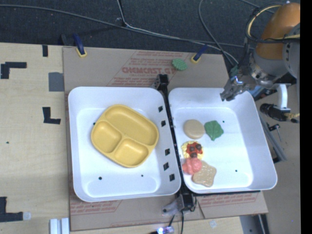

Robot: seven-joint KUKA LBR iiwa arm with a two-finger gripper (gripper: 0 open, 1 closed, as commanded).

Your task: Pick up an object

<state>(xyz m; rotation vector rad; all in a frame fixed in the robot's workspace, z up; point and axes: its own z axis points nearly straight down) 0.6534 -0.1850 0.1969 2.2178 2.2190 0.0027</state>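
In the right bin (253,145) lie several small items: a tan round piece (194,128), a green leafy piece (214,129), a yellow piece with red and dark toppings (193,149), a pink piece (191,165) and a beige cookie-like piece (205,175). My gripper (230,93) hangs over the bin's far right corner, well apart from these items. Nothing shows between its fingers.
The left bin (80,130) holds a yellow divided plate (125,135). A small green object (179,64) lies on the cardboard behind the bins. Cables run across the dark floor at the back. Blue clamps hold the cardboard's far edge.
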